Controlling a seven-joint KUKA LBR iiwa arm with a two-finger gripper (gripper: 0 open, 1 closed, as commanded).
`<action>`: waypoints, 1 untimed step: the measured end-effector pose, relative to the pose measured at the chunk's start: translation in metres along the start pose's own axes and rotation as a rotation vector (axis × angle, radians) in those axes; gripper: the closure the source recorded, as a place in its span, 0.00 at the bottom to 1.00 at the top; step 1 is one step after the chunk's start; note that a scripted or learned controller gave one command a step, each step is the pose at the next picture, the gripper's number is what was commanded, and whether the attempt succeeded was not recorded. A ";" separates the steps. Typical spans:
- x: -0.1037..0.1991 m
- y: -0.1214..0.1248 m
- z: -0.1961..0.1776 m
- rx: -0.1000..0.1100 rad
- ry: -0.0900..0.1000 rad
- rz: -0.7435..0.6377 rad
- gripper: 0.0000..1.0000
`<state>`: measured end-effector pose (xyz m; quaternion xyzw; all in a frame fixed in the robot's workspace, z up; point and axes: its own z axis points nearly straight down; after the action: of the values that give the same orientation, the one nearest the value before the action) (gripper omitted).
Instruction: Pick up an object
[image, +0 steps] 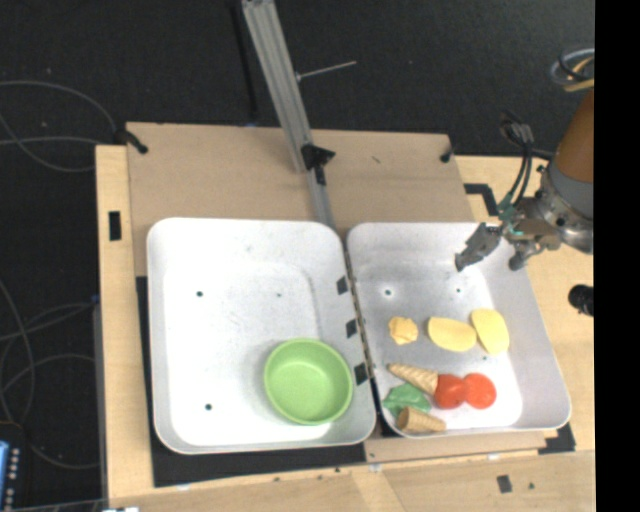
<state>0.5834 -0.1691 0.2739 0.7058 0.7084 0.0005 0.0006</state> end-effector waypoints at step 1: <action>0.000 0.000 0.000 0.000 0.000 0.000 0.00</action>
<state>0.5835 -0.1690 0.2739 0.7059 0.7084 0.0007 0.0005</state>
